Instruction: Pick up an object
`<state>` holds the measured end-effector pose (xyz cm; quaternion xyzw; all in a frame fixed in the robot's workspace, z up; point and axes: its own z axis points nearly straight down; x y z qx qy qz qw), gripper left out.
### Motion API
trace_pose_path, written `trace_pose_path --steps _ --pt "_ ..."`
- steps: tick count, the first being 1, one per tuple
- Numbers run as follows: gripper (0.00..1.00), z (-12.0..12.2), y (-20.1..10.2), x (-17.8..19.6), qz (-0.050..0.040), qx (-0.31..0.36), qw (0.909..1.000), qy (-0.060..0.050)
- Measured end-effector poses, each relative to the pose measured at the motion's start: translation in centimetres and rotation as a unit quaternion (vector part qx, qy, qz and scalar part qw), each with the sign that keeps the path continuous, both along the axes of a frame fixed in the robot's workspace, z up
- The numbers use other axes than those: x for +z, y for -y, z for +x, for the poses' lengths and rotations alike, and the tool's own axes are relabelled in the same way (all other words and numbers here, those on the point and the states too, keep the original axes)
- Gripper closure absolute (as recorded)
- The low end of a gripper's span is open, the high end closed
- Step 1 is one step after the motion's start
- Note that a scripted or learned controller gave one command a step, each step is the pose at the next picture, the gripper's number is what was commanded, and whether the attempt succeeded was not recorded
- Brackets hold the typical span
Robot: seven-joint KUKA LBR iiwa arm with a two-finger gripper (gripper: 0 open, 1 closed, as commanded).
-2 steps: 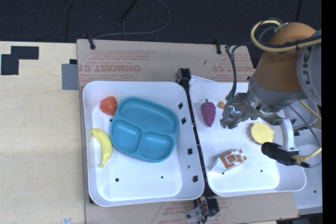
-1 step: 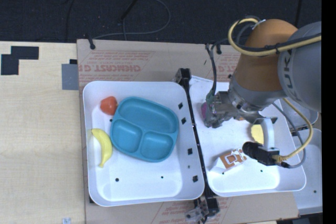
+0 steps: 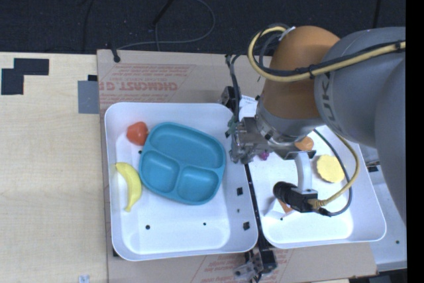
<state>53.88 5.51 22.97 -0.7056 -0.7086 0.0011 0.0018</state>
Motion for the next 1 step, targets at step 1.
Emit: trace_pose_path --steps 1 --pt "1.0 -1.0 -5.4 -1.17 -0.0001 0.0 1.0 -0.001"
